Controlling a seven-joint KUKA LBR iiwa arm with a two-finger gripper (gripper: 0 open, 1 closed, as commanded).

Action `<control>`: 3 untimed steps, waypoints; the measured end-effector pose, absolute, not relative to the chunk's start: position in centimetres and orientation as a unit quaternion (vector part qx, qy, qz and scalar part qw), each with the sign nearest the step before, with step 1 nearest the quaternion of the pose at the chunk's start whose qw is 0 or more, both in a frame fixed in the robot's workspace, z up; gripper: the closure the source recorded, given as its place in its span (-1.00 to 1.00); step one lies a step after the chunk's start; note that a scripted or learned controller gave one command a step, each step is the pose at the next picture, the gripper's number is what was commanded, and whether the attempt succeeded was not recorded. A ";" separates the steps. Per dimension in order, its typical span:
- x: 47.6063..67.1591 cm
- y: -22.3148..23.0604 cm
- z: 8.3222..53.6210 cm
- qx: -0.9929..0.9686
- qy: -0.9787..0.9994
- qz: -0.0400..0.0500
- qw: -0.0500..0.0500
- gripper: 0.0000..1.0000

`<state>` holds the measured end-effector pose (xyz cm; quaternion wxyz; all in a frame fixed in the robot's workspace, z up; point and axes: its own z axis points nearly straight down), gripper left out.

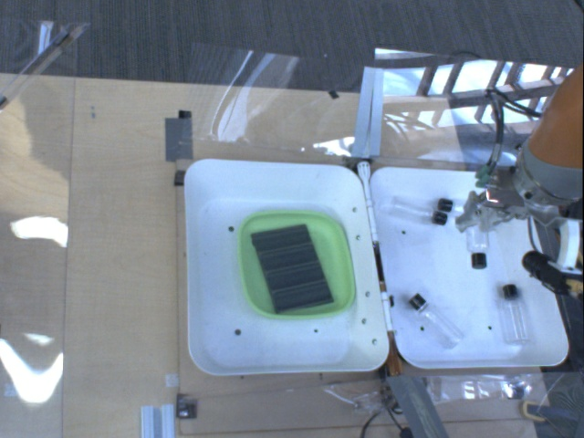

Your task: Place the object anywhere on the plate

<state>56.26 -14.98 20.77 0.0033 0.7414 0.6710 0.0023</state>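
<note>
Pincer (pixel 481 210) over right bin, grip state unclear; vial (pixel 476 243) just below it at 6 o'clock, long axis 12–6; plate (pixel 251 245) off at 9 o'clock.

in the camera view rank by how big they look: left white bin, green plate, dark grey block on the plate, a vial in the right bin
1. Left white bin, largest.
2. Green plate, sitting inside that bin.
3. Dark grey block, lying within the plate.
4. Clear vial with a black cap in the right bin, smallest by far.
No close calls; each sits within the one above, except the vial.
</note>
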 end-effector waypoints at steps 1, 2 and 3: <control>52.4 -8.8 18.1 0.730 0.683 0.001 0.001 1.00; 54.2 0.9 18.6 0.705 0.709 0.003 0.002 1.00; 54.2 0.9 18.6 0.705 0.709 0.003 0.002 -1.00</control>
